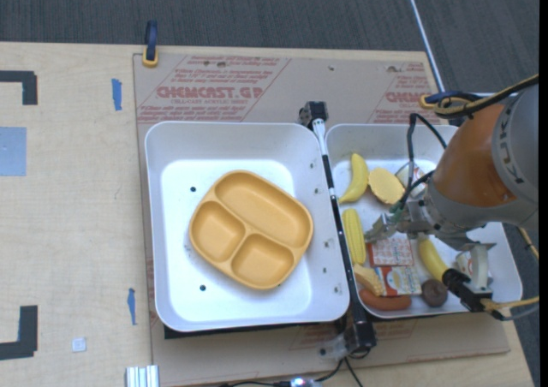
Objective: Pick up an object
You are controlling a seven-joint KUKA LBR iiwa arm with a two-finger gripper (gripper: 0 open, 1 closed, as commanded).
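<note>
Wooden bench (68,231), end effector (387,227) grip state unclear, over red-and-white snack packet (392,254), right bin (507,267)

yellow divided plate (250,229) in left bin (163,205), well left of end effector | blue clamp (151,41) on board edge, far up-left of end effector | blue tape marks (116,94) on bench (68,231), far left

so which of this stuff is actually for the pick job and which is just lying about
For the job:
gripper, low in the right bin
banana
corn cob
red and white packet
sausage

Lying about:
yellow divided plate in the left bin
blue clamp
blue tape marks
</note>
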